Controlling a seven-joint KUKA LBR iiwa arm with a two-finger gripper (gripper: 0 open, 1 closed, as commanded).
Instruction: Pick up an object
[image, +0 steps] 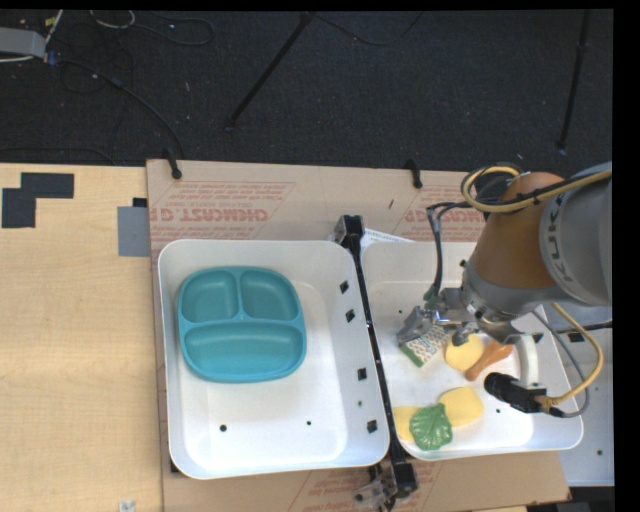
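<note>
Gripper is lowered in the right bin, just above a patterned card; finger state cannot be told.

The gripper hangs low in the right bin, a patterned card just beneath it, yellow blocks nearby; a teal divided plate lies well off.

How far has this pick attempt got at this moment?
Done: the arm has reached into the right bin, its hand low among the toys. In hand: nothing visibly; it sits against a small patterned green-and-white item, with no lift evident. Left: securing and raising an object. The teal divided plate lies in the left bin.
</note>
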